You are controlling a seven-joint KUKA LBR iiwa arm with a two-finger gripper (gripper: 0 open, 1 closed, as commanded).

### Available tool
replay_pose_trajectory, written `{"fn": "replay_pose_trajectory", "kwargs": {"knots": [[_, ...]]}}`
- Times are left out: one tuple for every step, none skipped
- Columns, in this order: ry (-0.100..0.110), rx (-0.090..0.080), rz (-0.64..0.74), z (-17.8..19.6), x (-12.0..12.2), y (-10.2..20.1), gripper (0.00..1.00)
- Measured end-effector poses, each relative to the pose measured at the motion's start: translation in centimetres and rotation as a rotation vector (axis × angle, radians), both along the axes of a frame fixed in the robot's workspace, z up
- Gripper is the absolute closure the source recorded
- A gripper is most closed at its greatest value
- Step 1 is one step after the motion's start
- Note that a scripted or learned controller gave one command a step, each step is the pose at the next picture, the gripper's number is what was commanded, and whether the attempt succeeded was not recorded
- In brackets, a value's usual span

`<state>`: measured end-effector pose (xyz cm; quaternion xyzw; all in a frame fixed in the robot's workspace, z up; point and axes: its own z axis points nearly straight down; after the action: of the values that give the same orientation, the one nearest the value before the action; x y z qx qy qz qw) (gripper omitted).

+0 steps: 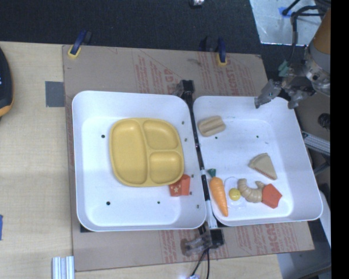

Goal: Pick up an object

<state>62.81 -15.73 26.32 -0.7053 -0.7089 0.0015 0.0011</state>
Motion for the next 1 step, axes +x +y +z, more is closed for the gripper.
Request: {"fn": "replay_pose_trajectory", "kwargs": {"knots": [[0.010, 0.001, -0.004, -10.74, -4.14, -3.60, 0.00]]}}
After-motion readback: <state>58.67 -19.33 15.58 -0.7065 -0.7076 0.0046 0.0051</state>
